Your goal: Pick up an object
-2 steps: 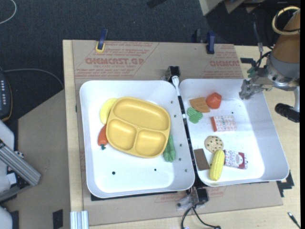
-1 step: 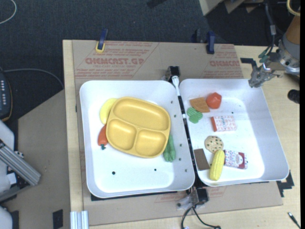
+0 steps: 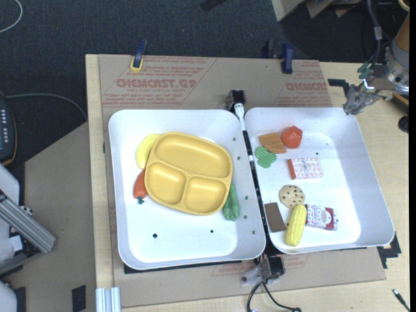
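Note:
The right bin [image 3: 364, 174] holds several toy foods: a red tomato [image 3: 292, 136], a brown flat slab [image 3: 272, 143], a green piece [image 3: 264, 156], a red-and-white packet [image 3: 305, 168], a cookie [image 3: 292, 195], a dark chocolate bar [image 3: 275, 217], a yellow corn cob [image 3: 296, 224] and another red-and-white packet [image 3: 322, 217]. My gripper [image 3: 354, 103] hangs over the far right corner of that bin, above and well to the right of the tomato, apart from every item. Nothing shows between its tips.
The left bin [image 3: 123, 174] carries a yellow divided tray [image 3: 188, 172], with a yellow piece [image 3: 146, 149] and a red-orange piece [image 3: 140, 186] at its left and a green piece [image 3: 231, 204] at its right. Blue and yellow clamps grip the board's far edge.

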Controlling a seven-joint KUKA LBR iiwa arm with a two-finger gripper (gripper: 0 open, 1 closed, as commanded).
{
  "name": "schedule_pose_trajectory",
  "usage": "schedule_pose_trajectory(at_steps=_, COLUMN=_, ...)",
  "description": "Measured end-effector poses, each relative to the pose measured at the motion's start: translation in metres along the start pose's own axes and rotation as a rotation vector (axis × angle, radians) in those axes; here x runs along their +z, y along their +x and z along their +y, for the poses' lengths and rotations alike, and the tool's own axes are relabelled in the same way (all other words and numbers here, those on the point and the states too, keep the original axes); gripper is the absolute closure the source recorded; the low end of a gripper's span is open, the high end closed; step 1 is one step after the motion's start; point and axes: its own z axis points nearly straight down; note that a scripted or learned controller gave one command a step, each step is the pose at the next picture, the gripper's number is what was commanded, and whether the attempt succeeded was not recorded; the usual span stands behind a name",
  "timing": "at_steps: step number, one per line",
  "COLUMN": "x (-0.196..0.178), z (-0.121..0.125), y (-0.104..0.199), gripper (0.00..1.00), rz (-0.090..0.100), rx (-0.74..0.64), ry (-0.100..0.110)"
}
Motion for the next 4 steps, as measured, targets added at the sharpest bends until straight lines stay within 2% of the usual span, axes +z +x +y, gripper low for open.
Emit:
schedule_pose_trajectory(at_steps=1, x=-0.007, z=-0.013, y=0.057, gripper=1.0, rz=0.005, rx=-0.005, ry=0.006)
schedule_pose_trajectory(at_steps=2, x=-0.003, z=-0.007, y=0.109, gripper=1.0, rz=0.005, rx=-0.005, ry=0.007)
schedule_pose_trajectory(at_steps=3, x=-0.01, z=-0.016, y=0.169, gripper=1.0, rz=0.005, rx=-0.006, ry=0.007)
schedule_pose_trajectory(at_steps=4, x=-0.001, z=-0.019, y=0.219, gripper=1.0, rz=0.005, rx=-0.005, ry=0.008)
